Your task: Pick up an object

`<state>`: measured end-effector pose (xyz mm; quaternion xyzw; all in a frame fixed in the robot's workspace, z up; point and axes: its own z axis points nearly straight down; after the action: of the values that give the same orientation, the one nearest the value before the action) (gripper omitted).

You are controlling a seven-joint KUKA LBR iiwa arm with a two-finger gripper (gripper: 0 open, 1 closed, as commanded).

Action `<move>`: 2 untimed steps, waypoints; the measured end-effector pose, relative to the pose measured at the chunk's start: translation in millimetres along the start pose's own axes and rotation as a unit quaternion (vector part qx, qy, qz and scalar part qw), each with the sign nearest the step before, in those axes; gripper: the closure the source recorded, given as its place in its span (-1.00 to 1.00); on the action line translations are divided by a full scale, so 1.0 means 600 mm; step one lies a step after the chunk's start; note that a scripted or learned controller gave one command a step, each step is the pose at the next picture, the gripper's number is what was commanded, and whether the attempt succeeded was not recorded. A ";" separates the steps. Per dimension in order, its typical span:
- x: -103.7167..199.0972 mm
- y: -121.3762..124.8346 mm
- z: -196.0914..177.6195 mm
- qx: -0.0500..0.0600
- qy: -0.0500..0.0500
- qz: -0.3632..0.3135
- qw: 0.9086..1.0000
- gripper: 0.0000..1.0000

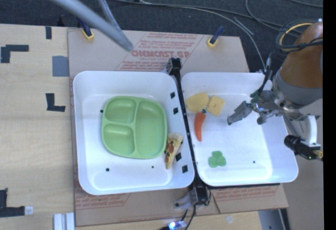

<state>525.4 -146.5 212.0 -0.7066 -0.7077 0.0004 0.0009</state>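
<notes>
Camera view is showing the carrot (pixel 199 125) lying in the right bin (pixel 283 171), left of the jaws and apart from them, with two yellow blocks (pixel 205 103) just above it and broccoli (pixel 217 159) lying below-left of the jaws. The gripper (pixel 245 112) is hovering over the bin floor, fingers spread and gripping nothing. Farther left, a green plate (pixel 134 126) and pizza slice (pixel 172 149) are sitting in the left bin (pixel 84 118).

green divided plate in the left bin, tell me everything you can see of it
The green divided plate is a pale green rounded-square tray that looks like matte plastic, moulded into three compartments: two smaller ones on the camera's left and one long one on its right. It lies flat and upright in the left bin, roughly centred, turned slightly askew to the walls. Its compartments hold nothing. A toy pizza slice lies against its lower right corner.
</notes>
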 end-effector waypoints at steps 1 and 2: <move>-0.001 -0.010 0.075 0.002 0.000 0.001 1.000 -1.00; 0.007 -0.012 0.182 0.003 0.000 0.000 1.000 -1.00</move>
<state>518.3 -142.6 103.0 -0.7068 -0.7074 0.0022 0.0029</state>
